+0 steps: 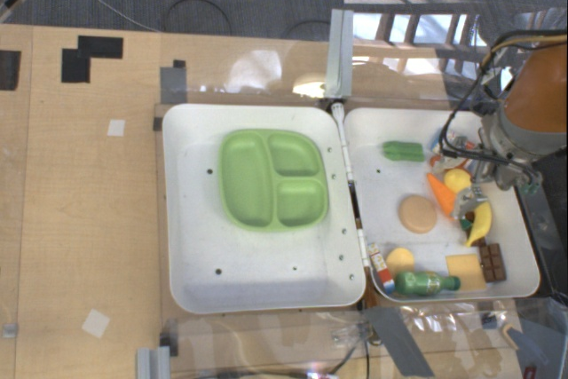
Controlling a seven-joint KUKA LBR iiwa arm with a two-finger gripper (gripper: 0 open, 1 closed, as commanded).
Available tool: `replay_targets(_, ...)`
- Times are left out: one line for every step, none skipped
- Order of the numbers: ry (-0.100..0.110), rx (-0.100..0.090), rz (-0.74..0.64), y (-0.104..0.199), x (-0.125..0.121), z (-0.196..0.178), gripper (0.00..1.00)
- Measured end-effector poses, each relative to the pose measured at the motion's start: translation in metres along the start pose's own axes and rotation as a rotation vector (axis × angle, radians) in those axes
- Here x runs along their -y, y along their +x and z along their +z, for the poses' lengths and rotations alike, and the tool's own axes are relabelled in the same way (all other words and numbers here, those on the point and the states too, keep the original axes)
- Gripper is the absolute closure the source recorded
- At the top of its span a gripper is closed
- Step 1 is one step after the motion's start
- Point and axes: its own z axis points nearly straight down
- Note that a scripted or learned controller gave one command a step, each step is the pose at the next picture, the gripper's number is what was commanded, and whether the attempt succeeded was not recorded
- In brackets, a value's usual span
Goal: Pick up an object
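Note:
My gripper point(469, 198) hangs low in the right bin point(524, 280), under the orange-banded wrist point(537, 98). It is right among a yellow lemon point(456, 180), an orange carrot point(440, 193) and a banana point(480, 225). A tan round bun point(418, 214) lies just left of it. A green cucumber point(404, 152) sits farther back. Nothing can be made out held in the gripper.
Along the right bin's front lie a green bottle point(427, 282), a yellow ball point(400, 258), a cheese slab point(464, 267) and a chocolate bar point(492, 262). The left bin point(191, 280) holds a green divided plate point(272, 179). Cables hang by the wrist.

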Motion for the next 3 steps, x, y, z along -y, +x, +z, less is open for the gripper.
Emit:
replay_targets(0.01, 0.027, 0.093, 0.004, -0.031, 0.025, 0.0)
replay_targets(0.009, 0.029, 0.185, 0.0, -0.034, 0.025, 0.0)
replay_targets(0.008, 0.036, 0.253, 0.019, -0.052, 0.025, 0.0)
